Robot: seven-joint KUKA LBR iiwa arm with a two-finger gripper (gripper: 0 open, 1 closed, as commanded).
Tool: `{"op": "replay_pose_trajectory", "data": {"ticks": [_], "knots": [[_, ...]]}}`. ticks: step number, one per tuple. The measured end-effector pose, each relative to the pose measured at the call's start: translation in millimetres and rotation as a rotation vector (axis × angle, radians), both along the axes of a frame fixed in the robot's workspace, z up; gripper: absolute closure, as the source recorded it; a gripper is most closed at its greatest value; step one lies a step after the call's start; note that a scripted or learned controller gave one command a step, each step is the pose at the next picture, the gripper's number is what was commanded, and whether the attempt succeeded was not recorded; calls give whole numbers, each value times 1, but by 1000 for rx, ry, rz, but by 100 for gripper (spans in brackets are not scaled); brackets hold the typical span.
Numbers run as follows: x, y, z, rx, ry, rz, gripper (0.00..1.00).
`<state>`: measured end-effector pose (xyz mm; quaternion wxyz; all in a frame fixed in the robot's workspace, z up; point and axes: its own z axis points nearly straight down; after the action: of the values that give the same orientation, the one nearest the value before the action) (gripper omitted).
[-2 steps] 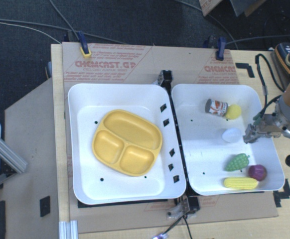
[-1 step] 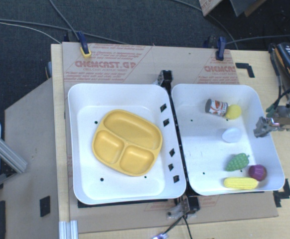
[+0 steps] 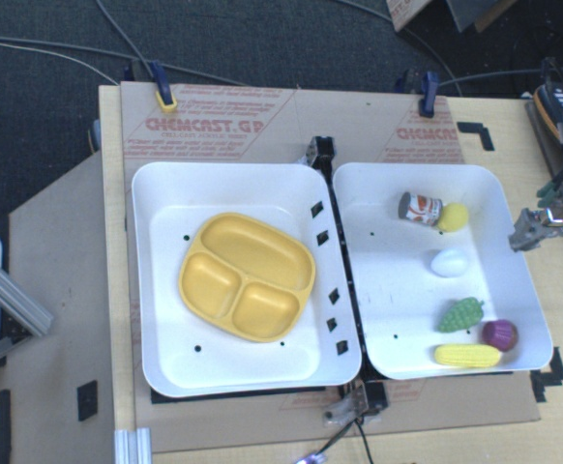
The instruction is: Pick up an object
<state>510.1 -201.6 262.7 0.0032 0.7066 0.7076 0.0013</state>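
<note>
The right bin (image 3: 388, 288) holds several small objects. A small can (image 3: 420, 207) lies on its side at the back, with a yellow lemon (image 3: 453, 217) touching it. A white egg (image 3: 448, 263) rests near the middle. Toward the front right are a green bumpy fruit (image 3: 461, 314), a purple round piece (image 3: 499, 334) and a yellow corn cob (image 3: 467, 356). My gripper (image 3: 531, 228) hangs at the bin's right rim, to the right of the egg and lemon, touching none of them.
The left bin (image 3: 156, 259) carries a yellow divided plate (image 3: 248, 276). A black divider with clips (image 3: 332, 249) runs between the bins. Clamps (image 3: 163, 93) hold the cardboard sheet at the back. Cables cross the dark floor beyond.
</note>
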Motion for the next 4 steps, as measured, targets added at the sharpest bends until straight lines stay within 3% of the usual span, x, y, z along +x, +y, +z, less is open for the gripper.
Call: {"op": "replay_pose_trajectory", "data": {"ticks": [3,4], "knots": [[16,149,-1,5,8,5,100],[6,199,-16,6,11,4,100]]}}
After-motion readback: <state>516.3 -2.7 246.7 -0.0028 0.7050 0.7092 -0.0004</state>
